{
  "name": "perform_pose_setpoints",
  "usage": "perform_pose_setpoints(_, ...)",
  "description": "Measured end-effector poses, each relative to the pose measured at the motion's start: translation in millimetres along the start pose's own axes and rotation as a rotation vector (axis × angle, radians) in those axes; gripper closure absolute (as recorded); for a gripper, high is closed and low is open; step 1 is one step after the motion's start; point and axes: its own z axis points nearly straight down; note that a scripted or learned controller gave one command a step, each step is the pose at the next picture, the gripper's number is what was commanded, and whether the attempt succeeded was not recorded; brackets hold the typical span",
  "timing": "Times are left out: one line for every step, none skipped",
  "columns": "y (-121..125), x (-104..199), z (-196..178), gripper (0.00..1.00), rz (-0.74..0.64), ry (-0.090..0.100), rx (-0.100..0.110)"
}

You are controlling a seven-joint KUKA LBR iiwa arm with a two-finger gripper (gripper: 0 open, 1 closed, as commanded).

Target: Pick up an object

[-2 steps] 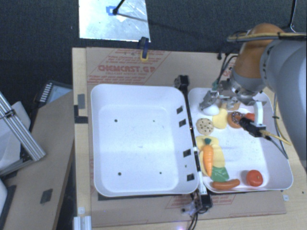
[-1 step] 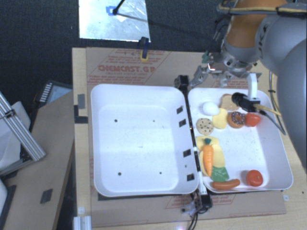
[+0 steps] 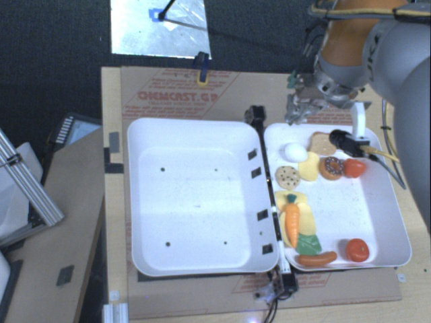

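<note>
Gripper above right bin's far left corner; I can't tell its state. Egg just below it, cookie and carrot further below, donut and tomato below-right; left bin off to its left

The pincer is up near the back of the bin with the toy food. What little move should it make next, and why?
Probably ease toward the white egg and lower. The pincer hangs above the right bin's far rim with nothing seen in it, and the egg lies just in front.
</note>
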Motion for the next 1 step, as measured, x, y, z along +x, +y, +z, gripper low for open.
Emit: perform_pose_setpoints(0.4,-16.5,-110.4,1.0,0.004,-0.001,-0.006)
